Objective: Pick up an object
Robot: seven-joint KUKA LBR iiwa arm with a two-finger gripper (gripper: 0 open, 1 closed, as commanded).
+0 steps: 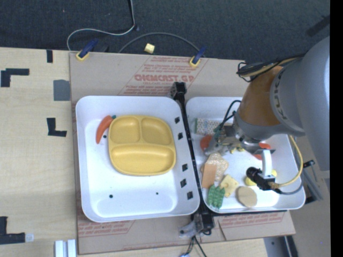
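My gripper [226, 140] hangs low over the middle of the right bin [286, 199], under the orange-banded wrist. Just left of it lie a small red piece [206, 141] and a speckled pale block [205, 125]. Below it a tan bread slice [214, 170] rests next to a yellow cheese wedge [230, 184], a green piece [216, 196] and a round tan cookie [247, 196]. Another red-orange piece [265, 145] peeks out to the right of the wrist. What lies directly under the gripper is hidden by the wrist.
The left bin [91, 197] holds a yellow divided plate [142, 144] and an orange carrot [103, 128] at its upper left. A black divider [185, 143] runs between the bins. Clips and a cable lie on the cardboard behind.
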